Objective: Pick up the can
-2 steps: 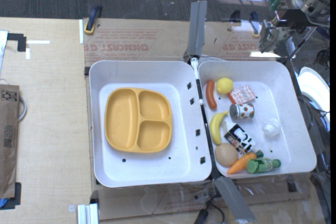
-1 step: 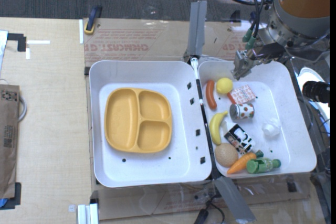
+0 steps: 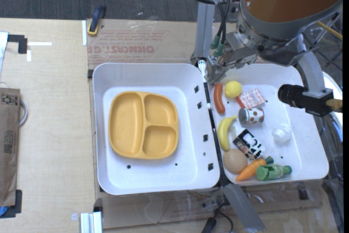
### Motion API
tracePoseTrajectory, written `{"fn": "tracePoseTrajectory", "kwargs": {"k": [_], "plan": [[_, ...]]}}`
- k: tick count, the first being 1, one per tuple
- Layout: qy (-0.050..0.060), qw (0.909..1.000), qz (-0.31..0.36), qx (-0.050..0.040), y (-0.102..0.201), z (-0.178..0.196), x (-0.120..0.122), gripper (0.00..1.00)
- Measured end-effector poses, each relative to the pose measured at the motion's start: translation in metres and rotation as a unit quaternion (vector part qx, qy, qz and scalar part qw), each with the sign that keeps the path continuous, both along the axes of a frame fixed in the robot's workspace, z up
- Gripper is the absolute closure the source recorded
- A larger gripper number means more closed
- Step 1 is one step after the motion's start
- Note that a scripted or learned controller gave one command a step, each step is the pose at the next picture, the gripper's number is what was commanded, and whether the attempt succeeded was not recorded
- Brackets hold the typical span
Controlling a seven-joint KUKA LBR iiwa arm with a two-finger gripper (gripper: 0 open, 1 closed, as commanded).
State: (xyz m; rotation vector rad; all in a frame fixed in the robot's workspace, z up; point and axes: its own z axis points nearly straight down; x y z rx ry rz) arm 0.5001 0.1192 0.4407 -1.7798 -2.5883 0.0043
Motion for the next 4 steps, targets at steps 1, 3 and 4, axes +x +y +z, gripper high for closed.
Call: {"fn": "tracePoseTrajectory", "kwargs": {"k": [1,3,4], "plan": [[0.000,0.9875,0.157,0.0003,0.074,0.000,-0.014,1.00],[0.000,0.9941,-0.108,-0.0005,0.101,-0.005,0.100,1.00],[-0.001,0.9984,-0.057,-0.0004,0.089,0.000,0.112,1.00]]}}
